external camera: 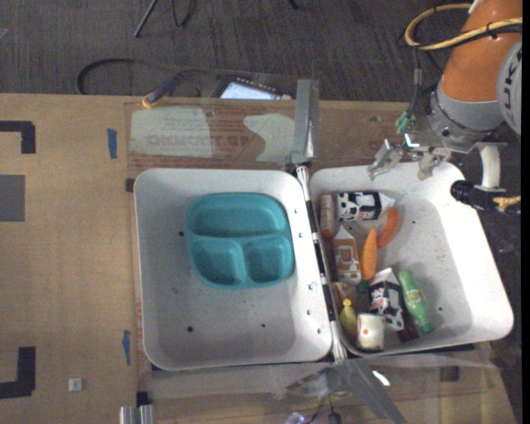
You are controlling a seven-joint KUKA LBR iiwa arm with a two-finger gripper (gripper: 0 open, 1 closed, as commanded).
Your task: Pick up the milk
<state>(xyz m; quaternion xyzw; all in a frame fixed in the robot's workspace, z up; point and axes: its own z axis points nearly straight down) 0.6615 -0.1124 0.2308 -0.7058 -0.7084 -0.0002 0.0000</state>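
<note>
We see the milk carton (362,205), cow-spotted black and white, lying at the far end of the right bin (464,248); its print is too small to read. Our fingers (409,161) hang spread wide and empty over the bin's far rim.

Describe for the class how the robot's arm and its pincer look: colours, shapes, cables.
The arm is rounded and bulky, orange above a grey ring near the wrist. A yellow cable loops beside it. The pincer is small, of pale grey metal, with two thin fingers and a bit of green at its base.
</note>
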